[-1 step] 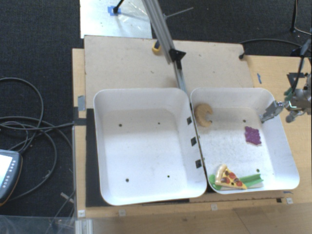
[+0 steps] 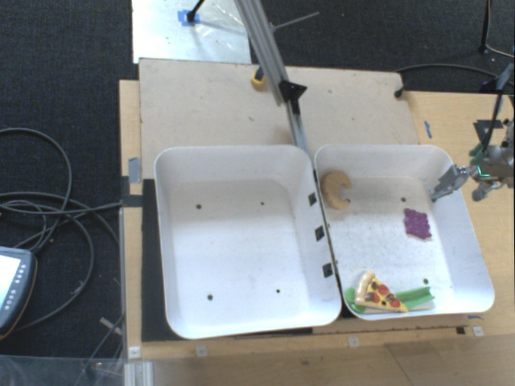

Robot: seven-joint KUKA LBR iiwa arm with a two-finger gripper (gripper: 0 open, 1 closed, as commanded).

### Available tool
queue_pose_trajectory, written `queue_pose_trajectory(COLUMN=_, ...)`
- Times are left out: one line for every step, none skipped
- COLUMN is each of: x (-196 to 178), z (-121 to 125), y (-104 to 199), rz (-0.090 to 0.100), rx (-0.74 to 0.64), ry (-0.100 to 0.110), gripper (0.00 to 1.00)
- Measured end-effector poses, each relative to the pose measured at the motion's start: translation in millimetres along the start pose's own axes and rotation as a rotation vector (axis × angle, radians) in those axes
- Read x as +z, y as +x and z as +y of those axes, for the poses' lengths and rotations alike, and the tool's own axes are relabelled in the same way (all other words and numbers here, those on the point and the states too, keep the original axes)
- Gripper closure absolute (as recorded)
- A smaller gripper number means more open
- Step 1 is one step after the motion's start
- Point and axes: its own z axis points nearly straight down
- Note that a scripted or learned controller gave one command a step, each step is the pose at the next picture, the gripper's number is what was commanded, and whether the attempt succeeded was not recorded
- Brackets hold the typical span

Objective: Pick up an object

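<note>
The right bin (image 2: 475,240) holds several small objects. A tan curled pastry-like piece (image 2: 335,190) lies near its back left corner. To the right of the middle rests a purple lump (image 2: 417,223). A toy pizza slice (image 2: 376,293) and a green strip (image 2: 415,297) sit together at the front wall. My gripper (image 2: 460,191) hangs over the bin's back right rim, open, with nothing between its fingers. It is right of and behind the purple lump, apart from it.
The left bin (image 2: 241,163) sits beside the right one, sharing a divider with black clips (image 2: 319,233). A slanted metal pole (image 2: 269,47) crosses above the back of the bench. Cables and a tablet (image 2: 12,284) lie on the floor at left.
</note>
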Motion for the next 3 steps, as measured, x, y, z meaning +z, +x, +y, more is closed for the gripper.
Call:
queue_pose_trajectory(x=61.7, z=-4.5, y=0.2, rz=0.002, rx=0.004, ry=0.006, gripper=0.00)
queue_pose_trajectory(x=124.5, z=-2.8, y=0.8, rz=0.002, rx=0.003, ry=0.006, gripper=0.00)
queue_pose_trajectory(x=186.9, z=-3.8, y=-2.2, rz=0.002, rx=0.004, ry=0.006, gripper=0.00)
